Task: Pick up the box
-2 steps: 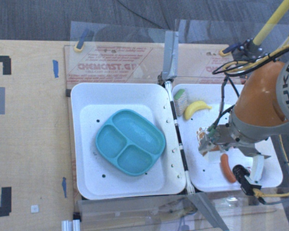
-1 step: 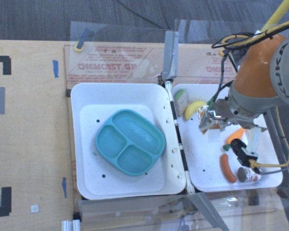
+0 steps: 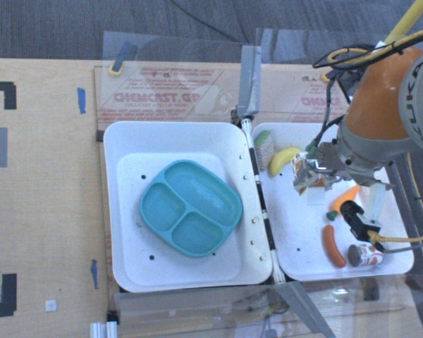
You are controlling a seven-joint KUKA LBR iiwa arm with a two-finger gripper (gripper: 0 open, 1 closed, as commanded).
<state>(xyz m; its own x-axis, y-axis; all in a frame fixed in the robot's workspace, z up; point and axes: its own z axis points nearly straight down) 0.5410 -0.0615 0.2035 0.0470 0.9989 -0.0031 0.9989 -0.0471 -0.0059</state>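
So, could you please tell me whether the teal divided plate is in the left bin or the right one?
In the left bin: the teal divided plate lies flat inside its white walls, right side up, with three compartments showing.

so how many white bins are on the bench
2. The left bin holds a teal divided plate. The right bin holds the food items, with the arm over it; it may hide some contents.
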